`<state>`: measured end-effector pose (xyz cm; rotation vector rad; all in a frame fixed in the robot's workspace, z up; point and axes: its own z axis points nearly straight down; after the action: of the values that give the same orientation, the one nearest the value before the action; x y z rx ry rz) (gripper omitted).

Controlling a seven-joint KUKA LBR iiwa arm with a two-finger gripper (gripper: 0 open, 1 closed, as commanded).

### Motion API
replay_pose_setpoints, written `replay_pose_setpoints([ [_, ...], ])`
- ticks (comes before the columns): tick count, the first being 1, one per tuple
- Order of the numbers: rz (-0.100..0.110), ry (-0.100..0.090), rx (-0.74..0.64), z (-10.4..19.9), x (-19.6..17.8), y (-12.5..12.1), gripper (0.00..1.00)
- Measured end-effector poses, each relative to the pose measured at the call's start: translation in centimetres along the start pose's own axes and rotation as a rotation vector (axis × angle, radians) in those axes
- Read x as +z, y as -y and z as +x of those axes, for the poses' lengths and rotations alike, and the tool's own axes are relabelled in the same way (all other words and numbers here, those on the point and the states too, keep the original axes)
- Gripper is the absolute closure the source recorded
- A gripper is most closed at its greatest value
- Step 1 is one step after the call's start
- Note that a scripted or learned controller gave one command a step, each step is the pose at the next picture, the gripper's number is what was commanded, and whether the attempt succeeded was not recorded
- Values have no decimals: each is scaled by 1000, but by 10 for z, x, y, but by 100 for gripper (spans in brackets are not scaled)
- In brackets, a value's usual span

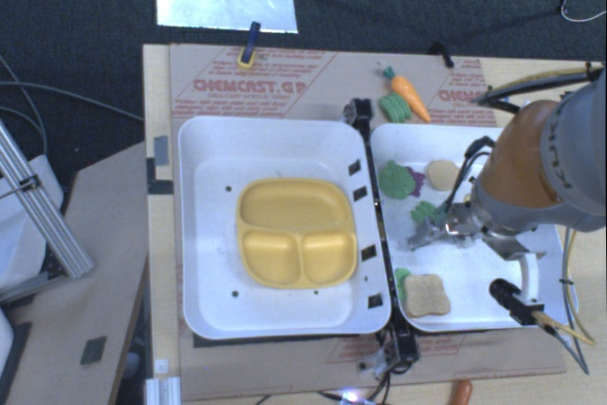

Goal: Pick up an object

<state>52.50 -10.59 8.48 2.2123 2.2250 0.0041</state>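
Arm down in the right bin (550,247), going after the play food.

The gripper (429,230) sat low over a small green piece (423,214) near the bin's middle; honestly couldn't tell how far apart the fingers were, or if they'd caught it, too blurry there. Around it: a green-and-purple veggie (400,179), a pale round thing (442,174), and a toast slice (427,295) at the front. The left bin (204,232) held a yellow 3-section tray (294,232). A toy carrot (410,94) lay out on the surface (285,81).
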Motion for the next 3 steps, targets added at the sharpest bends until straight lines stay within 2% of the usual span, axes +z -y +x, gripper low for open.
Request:
replay_pose_setpoints([
  [1, 0, -1, -1, 22, -5, -31, 0],
  [2, 0, -1, 0, 21, -15, -30, 100],
  [3, -7, -3, -5, 76, -105, -65, 100],
])
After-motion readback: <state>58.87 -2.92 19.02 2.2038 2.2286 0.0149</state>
